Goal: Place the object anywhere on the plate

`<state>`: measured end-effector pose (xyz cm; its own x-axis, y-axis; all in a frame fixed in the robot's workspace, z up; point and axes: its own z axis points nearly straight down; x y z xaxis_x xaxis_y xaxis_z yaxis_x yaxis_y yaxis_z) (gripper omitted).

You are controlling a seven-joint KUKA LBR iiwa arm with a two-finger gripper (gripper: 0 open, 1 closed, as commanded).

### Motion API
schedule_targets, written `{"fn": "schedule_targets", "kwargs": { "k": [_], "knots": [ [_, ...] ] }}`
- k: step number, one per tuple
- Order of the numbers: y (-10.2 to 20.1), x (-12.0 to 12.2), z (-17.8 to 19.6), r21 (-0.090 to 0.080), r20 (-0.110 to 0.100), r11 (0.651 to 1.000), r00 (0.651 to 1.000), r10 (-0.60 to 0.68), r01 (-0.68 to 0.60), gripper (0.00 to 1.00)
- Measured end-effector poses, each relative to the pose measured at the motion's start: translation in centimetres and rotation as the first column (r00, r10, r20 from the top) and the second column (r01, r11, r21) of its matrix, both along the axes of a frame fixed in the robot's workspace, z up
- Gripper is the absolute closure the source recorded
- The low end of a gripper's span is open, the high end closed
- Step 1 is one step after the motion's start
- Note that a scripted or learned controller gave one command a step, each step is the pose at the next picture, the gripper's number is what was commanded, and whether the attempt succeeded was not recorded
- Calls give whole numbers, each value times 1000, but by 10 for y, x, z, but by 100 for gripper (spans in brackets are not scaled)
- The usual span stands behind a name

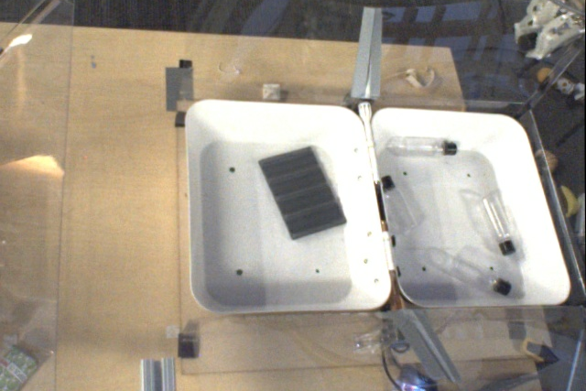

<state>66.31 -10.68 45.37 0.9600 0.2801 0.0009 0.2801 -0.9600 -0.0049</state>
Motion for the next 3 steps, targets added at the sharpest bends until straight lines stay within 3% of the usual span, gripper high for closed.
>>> {"fn": "schedule_targets", "kwargs": {
  "k": [3],
  "knots": [
    [4, 1, 27, 6, -6, 1000, 1000, 18, -18, 100]
  ]
}}
